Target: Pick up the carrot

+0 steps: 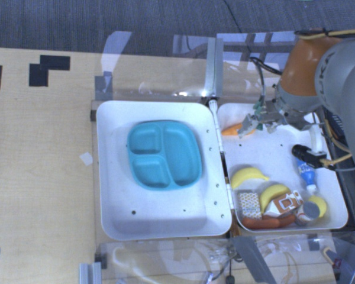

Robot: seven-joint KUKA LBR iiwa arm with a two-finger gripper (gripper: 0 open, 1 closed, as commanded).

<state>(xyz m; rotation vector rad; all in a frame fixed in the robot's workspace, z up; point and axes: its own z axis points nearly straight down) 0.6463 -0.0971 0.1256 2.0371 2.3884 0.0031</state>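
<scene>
Nearest us, at six o'clock in the right bin (pixel 337 220), lies a food pile (pixel 278 206). At eleven o'clock, our gripper (pixel 255 122) touches the carrot (pixel 231 129); its opening we cannot tell. We judge grasping underway; closing, then lifting, comes next.

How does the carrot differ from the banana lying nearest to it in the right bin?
The carrot is orange; the banana is yellow. The carrot looks slimmer and straighter, while the banana is thicker and curved. The carrot lies by the bin's far-left corner with the gripper at its end; the banana lies nearer the middle, with nothing touching it from above. Both rest in the right bin.
</scene>
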